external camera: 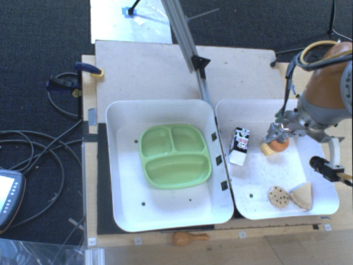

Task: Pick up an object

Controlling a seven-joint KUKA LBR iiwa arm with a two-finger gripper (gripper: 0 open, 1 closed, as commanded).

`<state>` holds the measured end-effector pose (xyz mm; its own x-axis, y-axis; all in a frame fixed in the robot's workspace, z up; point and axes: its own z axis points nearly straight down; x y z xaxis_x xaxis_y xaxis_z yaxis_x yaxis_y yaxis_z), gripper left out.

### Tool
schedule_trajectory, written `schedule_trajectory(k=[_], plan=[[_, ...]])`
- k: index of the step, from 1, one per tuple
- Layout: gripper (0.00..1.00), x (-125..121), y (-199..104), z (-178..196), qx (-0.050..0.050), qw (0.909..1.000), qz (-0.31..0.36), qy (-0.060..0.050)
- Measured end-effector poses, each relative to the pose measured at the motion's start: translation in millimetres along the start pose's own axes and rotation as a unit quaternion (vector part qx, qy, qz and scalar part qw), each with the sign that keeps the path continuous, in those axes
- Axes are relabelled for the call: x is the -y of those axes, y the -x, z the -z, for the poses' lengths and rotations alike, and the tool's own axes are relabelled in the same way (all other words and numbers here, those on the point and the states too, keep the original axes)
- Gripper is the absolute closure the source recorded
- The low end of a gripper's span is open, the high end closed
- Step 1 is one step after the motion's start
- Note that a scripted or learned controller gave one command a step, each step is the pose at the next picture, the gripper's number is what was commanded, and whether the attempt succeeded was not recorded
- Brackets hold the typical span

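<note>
My pincer (277, 134) hangs low in the right bin (314, 208), near its far edge, right over a small orange toy (274, 147); from this slant I cannot tell how wide it stands. The toy looks rounded (a carrot or a cone, I can't say), so I judge it could squirt sideways if I close off-centre. The milk carton (239, 146) lies toward the bin's left wall, well apart. The cookie (279, 196) and bread slice (301, 195) sit in the near right corner. The green plate (175, 155) fills the left bin (124, 203).
</note>
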<state>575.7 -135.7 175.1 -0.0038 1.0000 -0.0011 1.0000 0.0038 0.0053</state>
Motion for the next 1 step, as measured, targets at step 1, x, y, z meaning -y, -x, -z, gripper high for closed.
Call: schedule_trajectory(k=[1], plan=[[1.00, 7.5, -2.7, 52.8, 0.000, 1.0000, 0.001, 0.001]])
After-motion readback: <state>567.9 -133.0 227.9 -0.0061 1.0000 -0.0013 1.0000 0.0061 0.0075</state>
